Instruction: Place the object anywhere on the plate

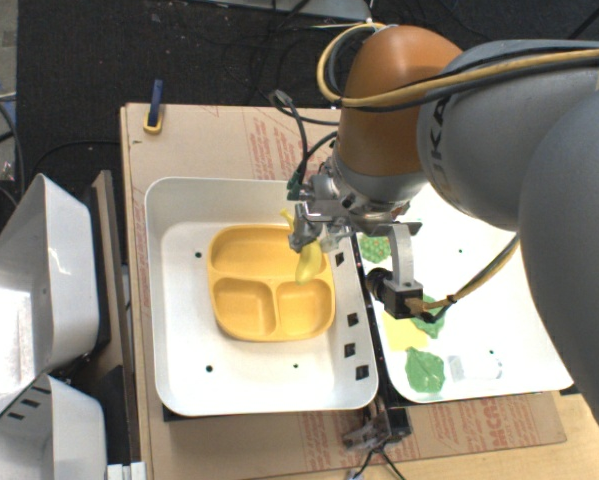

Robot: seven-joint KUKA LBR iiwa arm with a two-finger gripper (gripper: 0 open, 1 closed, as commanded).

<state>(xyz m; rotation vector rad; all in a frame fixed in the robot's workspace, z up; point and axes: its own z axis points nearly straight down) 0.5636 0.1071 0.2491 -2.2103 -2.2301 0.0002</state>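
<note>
One pale-yellow object (pixel 308 263), half hidden under hand (pixel 310 236)

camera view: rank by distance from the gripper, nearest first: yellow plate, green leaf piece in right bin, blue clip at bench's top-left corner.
Measured from the gripper:
1. Yellow plate, in the left bin, directly under the gripper.
2. Green leaf piece, low in the right bin, to the gripper's lower right.
3. Blue clip, on the bench's far top-left corner, outside both bins.
</note>
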